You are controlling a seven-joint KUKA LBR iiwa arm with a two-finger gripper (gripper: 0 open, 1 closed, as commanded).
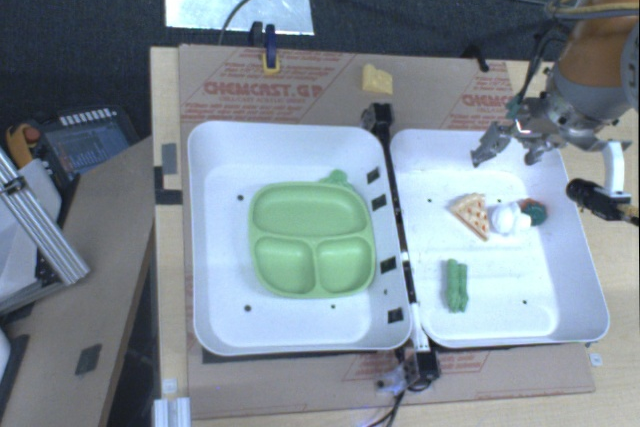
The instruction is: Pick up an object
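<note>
Nearest my camera sits the left bin (pixel 215 315), well to the left of the jaws; it holds a green divided plate (pixel 310 240) with three hollows, and a small green scrap (pixel 335 178) touches the plate's far rim. I see nothing in the hollows.

Moving rightward, the right bin (pixel 570 305) holds three items, all below the jaws. A green bean pod (pixel 456 285) lies apart near the front. A pizza slice (pixel 470 213) lies nearer the jaws, touching a small white lump (pixel 505 219) with a dark green piece beside it.

I judge all of these to be light toy food, probably hard plastic and somewhat slick. The pod looks the cleanest target: it lies alone, and is narrow enough to pinch across its width. The slice lies flat and wide, so I would take it across its narrower tip.

My gripper (pixel 512 148) hovers over the right bin's far edge, fingers spread and holding nothing.
</note>
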